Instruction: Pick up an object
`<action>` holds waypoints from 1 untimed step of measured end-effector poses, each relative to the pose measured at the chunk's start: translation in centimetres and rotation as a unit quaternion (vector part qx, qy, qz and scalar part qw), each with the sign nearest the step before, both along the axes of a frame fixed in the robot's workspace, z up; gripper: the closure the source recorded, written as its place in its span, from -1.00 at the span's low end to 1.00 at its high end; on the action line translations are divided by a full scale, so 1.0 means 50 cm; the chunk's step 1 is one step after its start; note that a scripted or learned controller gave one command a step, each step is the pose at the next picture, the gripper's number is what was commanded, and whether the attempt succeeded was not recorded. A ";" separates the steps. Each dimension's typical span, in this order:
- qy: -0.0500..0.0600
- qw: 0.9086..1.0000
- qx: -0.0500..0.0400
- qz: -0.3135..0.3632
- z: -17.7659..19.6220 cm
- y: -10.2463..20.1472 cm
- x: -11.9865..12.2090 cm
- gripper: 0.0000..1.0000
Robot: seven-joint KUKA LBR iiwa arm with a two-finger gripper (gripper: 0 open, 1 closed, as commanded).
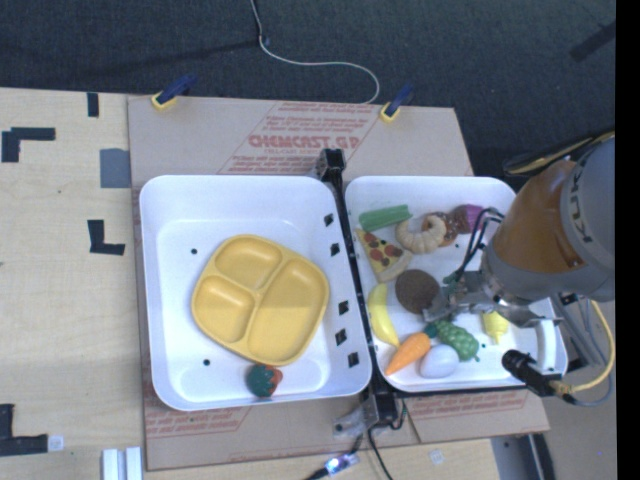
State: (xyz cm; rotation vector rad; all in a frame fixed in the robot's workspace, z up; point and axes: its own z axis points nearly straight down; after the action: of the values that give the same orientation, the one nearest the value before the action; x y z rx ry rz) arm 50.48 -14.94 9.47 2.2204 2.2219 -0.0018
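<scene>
Camera view: arm reaches from right over right bin (480,185); gripper (452,301) low among toys, between brown round piece (416,290) and green bumpy piece (455,338). Cannot tell state of fingers; nothing visibly held. Same bin: carrot (407,352), banana (382,314), white egg (438,363), pizza slice (381,251), green bar (385,217), doughnut (423,233). Left bin (165,268): yellow divided plate (260,298), small red-green toy (264,379) near front wall. Both bins on worktop (60,268).
</scene>
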 end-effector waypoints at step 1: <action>-0.002 1.000 0.000 0.000 0.122 -0.007 0.009 1.00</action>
State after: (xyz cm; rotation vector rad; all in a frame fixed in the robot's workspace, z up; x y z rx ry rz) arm 50.92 -15.30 15.59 2.2185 2.2210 0.0023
